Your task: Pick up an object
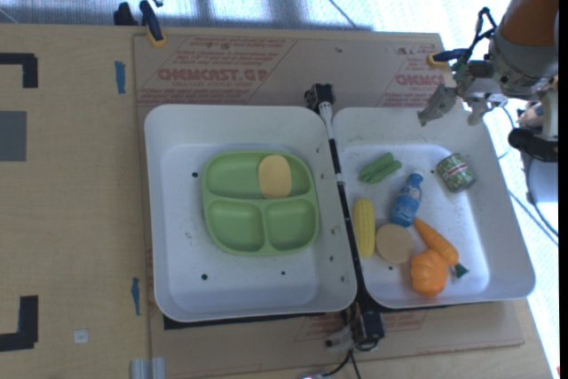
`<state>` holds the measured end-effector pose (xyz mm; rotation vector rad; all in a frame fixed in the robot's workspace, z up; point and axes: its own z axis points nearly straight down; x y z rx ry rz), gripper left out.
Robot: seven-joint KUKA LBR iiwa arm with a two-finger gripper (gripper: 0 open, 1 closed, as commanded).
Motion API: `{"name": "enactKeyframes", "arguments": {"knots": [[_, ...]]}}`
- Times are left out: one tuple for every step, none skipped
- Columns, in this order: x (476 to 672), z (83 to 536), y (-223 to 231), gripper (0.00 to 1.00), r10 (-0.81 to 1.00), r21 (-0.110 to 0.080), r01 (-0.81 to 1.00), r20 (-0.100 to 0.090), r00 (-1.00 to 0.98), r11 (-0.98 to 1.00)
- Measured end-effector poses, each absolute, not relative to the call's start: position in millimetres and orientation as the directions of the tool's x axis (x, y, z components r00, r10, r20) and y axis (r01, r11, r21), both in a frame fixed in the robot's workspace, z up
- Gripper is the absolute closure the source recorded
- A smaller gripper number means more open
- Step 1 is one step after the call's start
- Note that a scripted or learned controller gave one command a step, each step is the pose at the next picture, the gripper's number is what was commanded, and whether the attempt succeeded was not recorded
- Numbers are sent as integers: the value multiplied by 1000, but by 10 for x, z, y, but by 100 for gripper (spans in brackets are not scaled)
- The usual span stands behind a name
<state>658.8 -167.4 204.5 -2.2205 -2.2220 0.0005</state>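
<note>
The counter (71,217) carries two shallow white bins set edge to edge, so that items can pass from one to the other over a short reach. The left bin (169,217) holds a green divided plate (260,213) at its centre. A yellow oval piece (274,176) lies in the plate's upper compartment, at about 12 o'clock on the plate.

The right bin (506,266) holds the loose stock, grouped toward its middle and lower half, where a descent from above can reach it. From left to right: a corn cob (364,226) lies along the bin's left wall; a green pea pod (380,168) lies at 11 o'clock of the group; a tan round piece (395,243) touches the corn cob's right side; a blue bottle (406,199) stands just above that piece; an orange fruit (429,273) sits at 6 o'clock, touching a carrot (437,241); a green can (456,172) lies apart at 2 o'clock.

The pincer (454,106) hangs over the right bin's far rim, at 1 o'clock of the bin. Its two fingers appear apart. Nothing sits between them and they touch no item. By this judgement, no pick is yet made; the green can is the nearest candidate.
</note>
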Motion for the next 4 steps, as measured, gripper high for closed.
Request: {"name": "enactKeyframes", "arguments": {"knots": [[6009,1530,-2007,0,1000,-2,1000,0,0,0],[6067,961,-2112,0,1000,2,1000,16,-8,8],[6055,1055,-2168,100,1000,3,1000,3,-6,6],[6255,2252,-1066,100,1000,4,1000,1,-3,3]]}}
